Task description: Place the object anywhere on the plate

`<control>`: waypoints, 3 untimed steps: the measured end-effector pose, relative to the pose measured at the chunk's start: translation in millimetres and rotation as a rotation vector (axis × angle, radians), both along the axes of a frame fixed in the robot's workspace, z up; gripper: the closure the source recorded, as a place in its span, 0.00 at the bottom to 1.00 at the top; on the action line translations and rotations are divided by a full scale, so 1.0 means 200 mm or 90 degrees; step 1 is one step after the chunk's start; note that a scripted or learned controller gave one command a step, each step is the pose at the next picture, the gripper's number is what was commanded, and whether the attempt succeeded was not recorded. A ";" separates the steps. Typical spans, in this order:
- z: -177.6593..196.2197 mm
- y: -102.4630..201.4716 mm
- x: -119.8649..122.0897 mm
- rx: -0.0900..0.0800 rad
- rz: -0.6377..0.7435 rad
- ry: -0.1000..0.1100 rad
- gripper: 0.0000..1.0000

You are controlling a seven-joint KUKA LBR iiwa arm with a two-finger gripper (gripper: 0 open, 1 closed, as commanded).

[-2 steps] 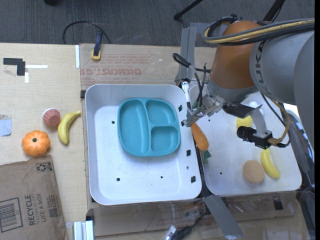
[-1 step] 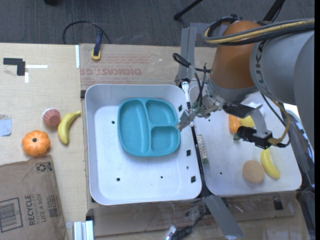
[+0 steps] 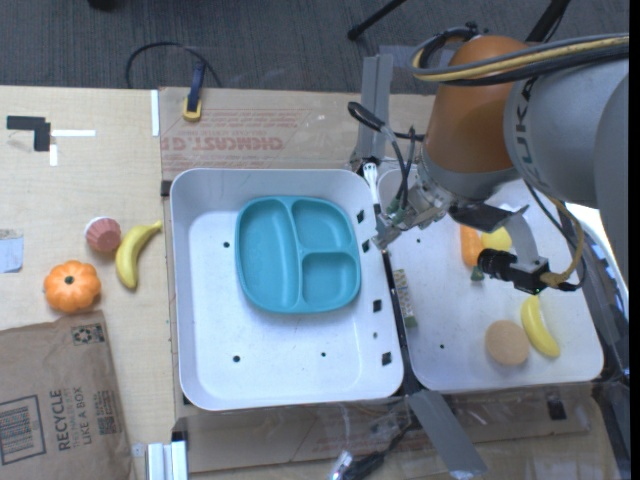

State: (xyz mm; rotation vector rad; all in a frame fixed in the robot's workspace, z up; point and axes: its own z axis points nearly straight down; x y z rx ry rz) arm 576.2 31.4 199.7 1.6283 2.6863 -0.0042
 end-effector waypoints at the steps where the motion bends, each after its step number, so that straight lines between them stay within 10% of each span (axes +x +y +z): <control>1: 0.29 0.18 0.42 0.000 0.167 -0.002 1.00; 2: -0.04 0.19 0.39 0.001 0.202 0.001 1.00; 3: 0.04 0.51 0.31 0.001 0.301 -0.002 1.00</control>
